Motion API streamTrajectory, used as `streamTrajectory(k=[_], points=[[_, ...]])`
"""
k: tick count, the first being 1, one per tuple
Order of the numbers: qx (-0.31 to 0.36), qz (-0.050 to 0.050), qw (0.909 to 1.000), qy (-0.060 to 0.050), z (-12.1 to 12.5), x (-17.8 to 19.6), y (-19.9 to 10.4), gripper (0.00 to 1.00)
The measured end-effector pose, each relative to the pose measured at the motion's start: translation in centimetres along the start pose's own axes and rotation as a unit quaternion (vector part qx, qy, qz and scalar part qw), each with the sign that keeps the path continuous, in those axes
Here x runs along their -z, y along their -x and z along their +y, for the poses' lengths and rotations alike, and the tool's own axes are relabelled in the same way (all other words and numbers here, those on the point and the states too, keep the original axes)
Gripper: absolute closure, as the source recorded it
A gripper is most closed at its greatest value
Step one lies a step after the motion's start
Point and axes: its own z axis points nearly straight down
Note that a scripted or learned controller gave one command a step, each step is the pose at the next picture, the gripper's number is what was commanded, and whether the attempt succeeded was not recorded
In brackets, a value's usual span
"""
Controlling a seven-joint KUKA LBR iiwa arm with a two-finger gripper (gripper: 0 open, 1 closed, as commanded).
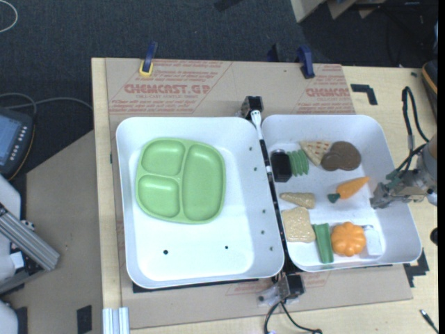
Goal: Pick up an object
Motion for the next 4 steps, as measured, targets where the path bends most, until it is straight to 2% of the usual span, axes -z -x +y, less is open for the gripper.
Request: streamTrajectory(k=[1,2,3,4], points=[[0.000,0.000,1.0000,0.001,1.2,5.5,0.2,1.00],[0.000,0.000,1.0000,-0.001,1.3,6.9,0.2,1.00],[0.002,0.003,1.0000,-0.003,1.8,7.2,-4.2,1.00],[0.002,0.003,1.0000,-0.004,1.5,5.9,-9.4,1.00]])
